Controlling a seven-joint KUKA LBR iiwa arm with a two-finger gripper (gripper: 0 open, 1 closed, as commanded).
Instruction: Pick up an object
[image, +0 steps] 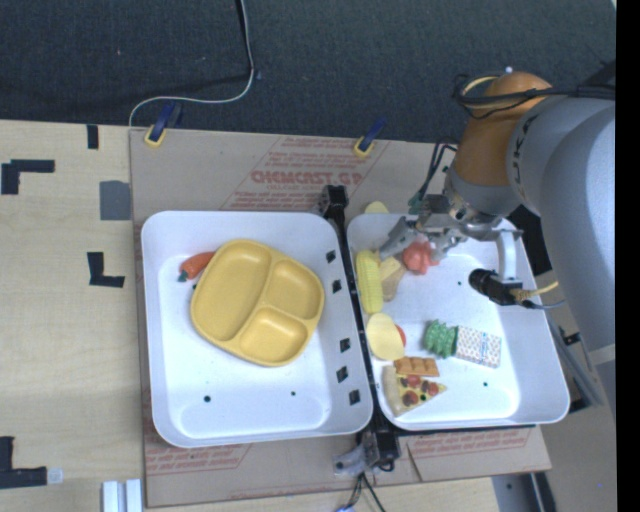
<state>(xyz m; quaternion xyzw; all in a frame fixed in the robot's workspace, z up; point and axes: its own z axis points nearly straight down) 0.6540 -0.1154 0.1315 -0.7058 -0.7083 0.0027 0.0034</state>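
- End effector (428, 240) sits low in the right bin (530, 395), just above the red toy (417, 258).
- Can't tell how far it's spread.
- Red toy lies right of the corn cob (369, 281), apparently ungrasped.

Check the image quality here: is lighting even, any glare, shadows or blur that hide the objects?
Camera view: lighting is soft and even, with faint shadows under the yellow plate; no strong glare on the white bins; the small items in the right bin are slightly soft, and the gripper is blurry against the red object, so its grip is unclear.
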